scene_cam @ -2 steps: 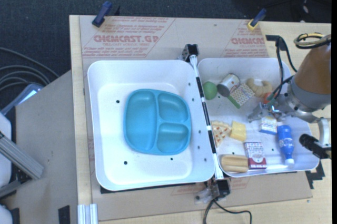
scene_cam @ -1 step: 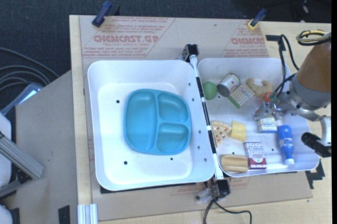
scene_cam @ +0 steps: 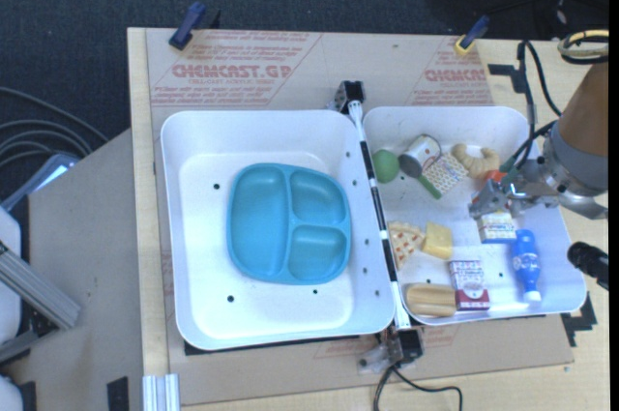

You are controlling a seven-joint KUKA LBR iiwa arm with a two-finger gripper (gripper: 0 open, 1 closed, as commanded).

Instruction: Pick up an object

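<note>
The gripper is hanging low over the right bin, near its right wall, among a crowd of small things; whether it is released or clenched I cannot tell, since its tip is blurring into the clutter beneath it. Nothing is visibly being carried. Just under it a small printed card is lying flat, probably the nearest candidate, and I judge it light, thin and hard to pinch off the floor unless taken by an edge. Beside that, a blue bottle is lying on its side; it looks stiff, smooth and likely to roll, so gripping across its body would suit it. The same bin is also holding a green ball, a yellow block, a hot dog bun and a small red-and-white box. The left bin is holding a blue divided plate at its middle.
</note>
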